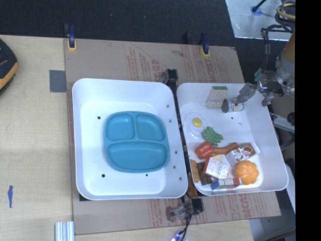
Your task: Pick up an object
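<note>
A blue divided plate lies in the left bin. In the right bin, a small speckled packet sits just left of the gripper; whether the fingers are apart is unclear.

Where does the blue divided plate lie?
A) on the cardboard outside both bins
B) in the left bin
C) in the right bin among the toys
B: the blue divided plate rests flat on the floor of the left bin.
</note>
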Motion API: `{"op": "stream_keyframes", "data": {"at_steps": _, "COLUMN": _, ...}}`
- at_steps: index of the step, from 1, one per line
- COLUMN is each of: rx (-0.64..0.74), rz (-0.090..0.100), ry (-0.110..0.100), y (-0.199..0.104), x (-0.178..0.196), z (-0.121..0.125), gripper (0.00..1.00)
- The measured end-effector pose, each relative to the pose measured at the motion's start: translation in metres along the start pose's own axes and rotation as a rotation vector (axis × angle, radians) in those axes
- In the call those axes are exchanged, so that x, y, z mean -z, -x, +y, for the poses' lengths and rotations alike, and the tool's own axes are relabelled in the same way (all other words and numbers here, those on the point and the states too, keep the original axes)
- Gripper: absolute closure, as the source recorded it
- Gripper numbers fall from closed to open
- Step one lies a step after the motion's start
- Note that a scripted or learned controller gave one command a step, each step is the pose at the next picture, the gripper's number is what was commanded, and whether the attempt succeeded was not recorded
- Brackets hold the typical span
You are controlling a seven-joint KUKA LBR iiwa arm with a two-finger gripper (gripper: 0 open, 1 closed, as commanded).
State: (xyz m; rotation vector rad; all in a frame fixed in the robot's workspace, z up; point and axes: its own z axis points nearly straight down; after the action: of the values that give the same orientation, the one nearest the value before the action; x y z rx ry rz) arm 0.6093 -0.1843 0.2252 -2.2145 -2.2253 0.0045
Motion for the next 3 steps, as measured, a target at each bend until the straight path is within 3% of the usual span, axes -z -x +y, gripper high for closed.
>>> {"op": "stream_keyframes", "data": {"at_steps": 1, "rx": -0.001, "rz": 0.005, "ry": -0.012, "y": -0.036, "x": -0.106, "z": -0.043, "gripper": 0.0}}
{"op": "stream_keyframes", "data": {"at_steps": 2, "rx": 0.003, "rz": 0.0, "ry": 0.002, "y": -0.058, "x": -0.133, "z": -0.022, "gripper": 0.0}}
{"op": "stream_keyframes", "data": {"at_steps": 3, "rx": -0.006, "rz": 0.002, "ry": -0.008, "y": -0.033, "x": -0.134, "z": -0.138, "gripper": 0.0}}
